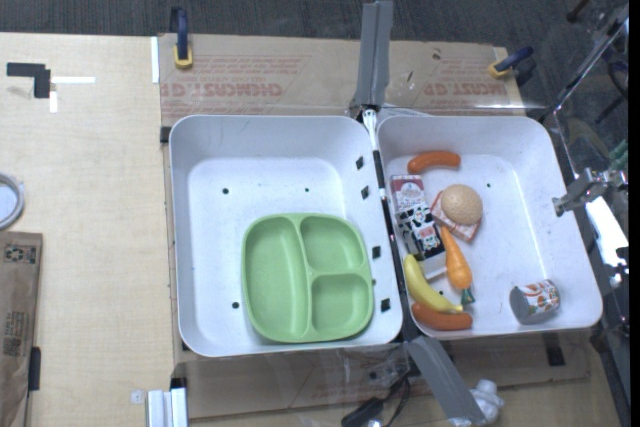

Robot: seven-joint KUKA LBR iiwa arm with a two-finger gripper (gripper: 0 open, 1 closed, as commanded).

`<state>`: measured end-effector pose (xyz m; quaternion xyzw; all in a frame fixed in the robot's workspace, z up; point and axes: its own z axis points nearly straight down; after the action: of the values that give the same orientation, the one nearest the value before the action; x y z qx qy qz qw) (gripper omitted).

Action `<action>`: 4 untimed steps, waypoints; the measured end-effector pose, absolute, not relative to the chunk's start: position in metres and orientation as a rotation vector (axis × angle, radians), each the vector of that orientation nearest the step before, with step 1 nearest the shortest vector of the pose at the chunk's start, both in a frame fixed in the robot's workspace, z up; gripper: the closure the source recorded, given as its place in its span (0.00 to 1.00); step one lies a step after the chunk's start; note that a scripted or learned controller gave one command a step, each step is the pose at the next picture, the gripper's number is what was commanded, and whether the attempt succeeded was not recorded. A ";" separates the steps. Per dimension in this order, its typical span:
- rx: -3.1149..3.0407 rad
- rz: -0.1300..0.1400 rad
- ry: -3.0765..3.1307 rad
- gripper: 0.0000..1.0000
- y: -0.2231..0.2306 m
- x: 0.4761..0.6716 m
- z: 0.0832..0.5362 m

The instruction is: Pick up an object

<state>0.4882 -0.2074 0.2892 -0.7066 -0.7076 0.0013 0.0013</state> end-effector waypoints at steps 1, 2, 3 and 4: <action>-2.123 0.004 -2.312 0.00 -0.145 0.531 0.193; -1.966 -0.002 -2.453 0.00 -0.112 0.516 0.119; -1.942 -0.017 -2.485 0.00 -0.121 0.527 0.106; -1.919 -0.016 -2.509 0.00 -0.117 0.536 0.106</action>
<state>0.5357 -0.1168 0.1056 -0.6076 -0.7942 -0.0049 -0.0085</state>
